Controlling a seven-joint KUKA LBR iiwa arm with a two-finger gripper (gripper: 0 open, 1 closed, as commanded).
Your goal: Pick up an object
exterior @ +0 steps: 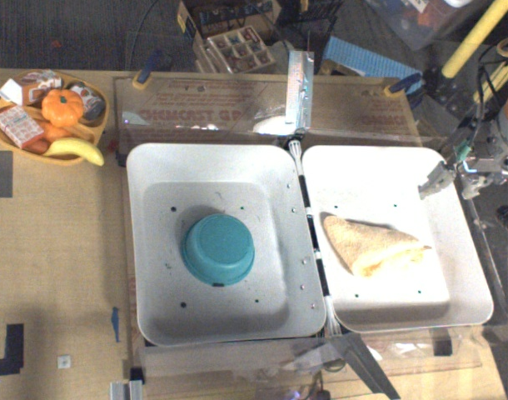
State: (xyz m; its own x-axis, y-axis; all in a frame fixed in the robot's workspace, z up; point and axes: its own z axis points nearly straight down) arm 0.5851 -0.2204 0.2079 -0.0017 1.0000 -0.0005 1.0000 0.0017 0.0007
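A teal bowl point(220, 248) lies upside down in the middle of the left bin point(154, 173). A tan, triangular toasted sandwich point(372, 243) rests flat in the right bin point(379, 173). My gripper point(452, 182) hovers over the right bin's far right rim, up and to the right of the sandwich and apart from it. Its fingers point(433, 182) stand open with nothing between them.
A basket of toy fruit and food point(47, 117) sits on the bench at the far left. Cardboard panels and a metal bracket point(299, 90) stand behind the bins. Cables and clutter crowd the back and the right side.
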